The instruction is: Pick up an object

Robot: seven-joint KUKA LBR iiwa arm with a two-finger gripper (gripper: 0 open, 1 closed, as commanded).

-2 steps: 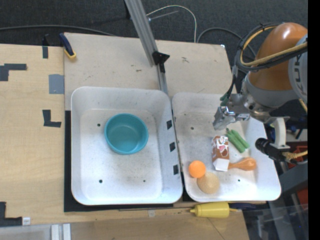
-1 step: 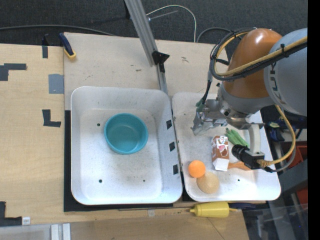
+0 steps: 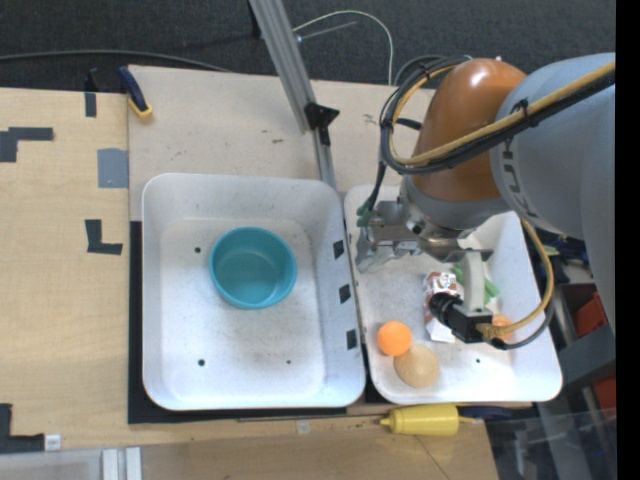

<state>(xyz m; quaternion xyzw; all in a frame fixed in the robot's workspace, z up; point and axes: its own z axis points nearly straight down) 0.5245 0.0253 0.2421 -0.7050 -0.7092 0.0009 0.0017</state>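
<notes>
From where I stand, the gripper [image 3: 383, 240] hangs low over the far left corner of the right bin [image 3: 525, 373], hard against the wall it shares with the left bin [image 3: 180, 353]. The wrist's bulk covers it from above, so I cannot tell whether it is open or shut, and I see nothing held in it.

The nearest likely pick is the orange ball [image 3: 394, 338], which lies toward the near rim from the gripper and almost straight in line with it. A tan lump [image 3: 418, 366] touches or nearly touches the ball on its far side from the gripper. A small red-and-white item [image 3: 441, 286] sits off to the gripper's arm side, half hidden under the wrist; I cannot make out what it is. The teal bowl [image 3: 252, 266] stands well apart across the dividing wall, and a yellow bottle [image 3: 425, 420] lies outside the bin past the near rim.

To do this well, I'd say the gripper needs to come away from the wall first, because a grasp in that corner would find only plastic. It should centre over the ball and close across the side clear of the lump. The ball will probably roll if it is nudged off-centre, so a straight, slow descent seems the safest course.
</notes>
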